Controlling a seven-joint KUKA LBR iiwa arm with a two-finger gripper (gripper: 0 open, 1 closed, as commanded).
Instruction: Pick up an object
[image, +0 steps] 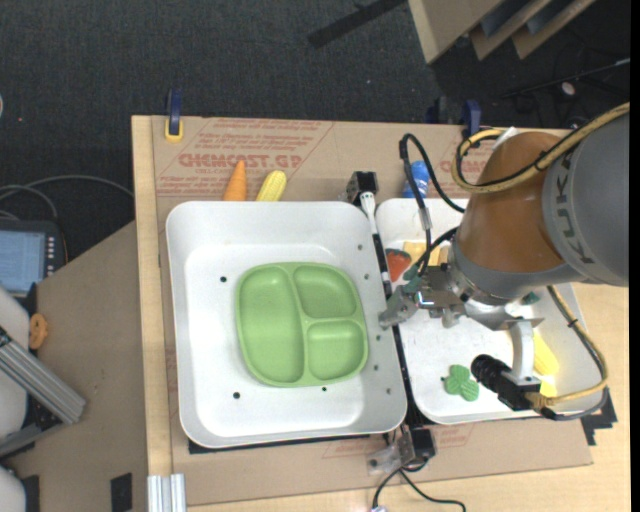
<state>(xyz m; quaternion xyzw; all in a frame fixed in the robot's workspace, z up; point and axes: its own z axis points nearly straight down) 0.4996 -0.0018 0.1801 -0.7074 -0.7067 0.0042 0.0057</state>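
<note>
- Low over the inner edge of the right bin (560, 400), the gripper (415, 300) hangs just beside the divide between bins; whether it is spread or pressed together cannot be told.
- A red object (398, 264) lies just beyond it.
- A small green object (460, 381) rests nearer the front of that bin.
- A green divided plate (300, 322) sits in the left bin (200, 250).
</note>
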